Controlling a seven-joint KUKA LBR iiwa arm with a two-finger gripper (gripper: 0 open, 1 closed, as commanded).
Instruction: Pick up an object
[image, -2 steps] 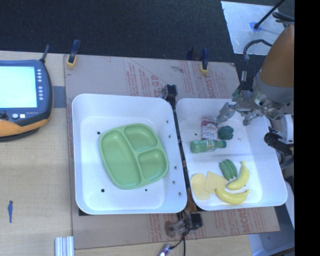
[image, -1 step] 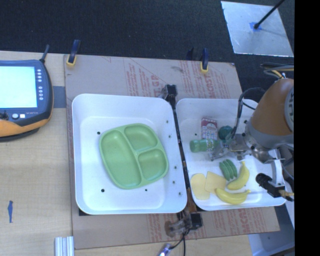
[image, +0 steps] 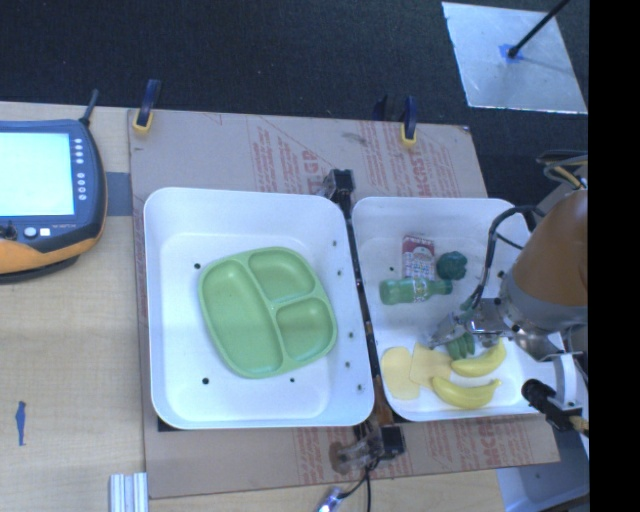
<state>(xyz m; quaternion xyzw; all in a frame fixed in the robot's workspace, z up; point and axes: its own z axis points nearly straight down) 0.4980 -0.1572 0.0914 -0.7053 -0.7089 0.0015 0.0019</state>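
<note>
Reaching in over the right-hand shallow white plastic bin (image: 372, 300), the grey arm with its orange band (image: 556, 255) sets its metal two-finger gripper (image: 462, 335) low among the clutter there. Whether the fingers are apart or together cannot be told from this slanted overhead angle. A small dark green object (image: 461, 346) sits right at the fingertips, but it is too small to tell whether it is actually pinched between them.

Just below the fingertips lie two yellow plastic bananas (image: 470, 378), one touching the other, with the upper one curving close to the gripper. Beside them, down and to the left of the fingers, two pale yellow flat slices (image: 403, 372) overlap on the bin floor. Up and to the left of the fingers rests a clear green plastic bottle (image: 409, 290) on its side, and above it a small red and white packet (image: 417, 250). A dark green rounded lump (image: 452, 265) lies just right of that packet, straight above the fingers.

Well away to the left, in the other shallow white plastic bin (image: 160, 300), a light green three-compartment plastic plate (image: 267, 311) lies tilted.
</note>
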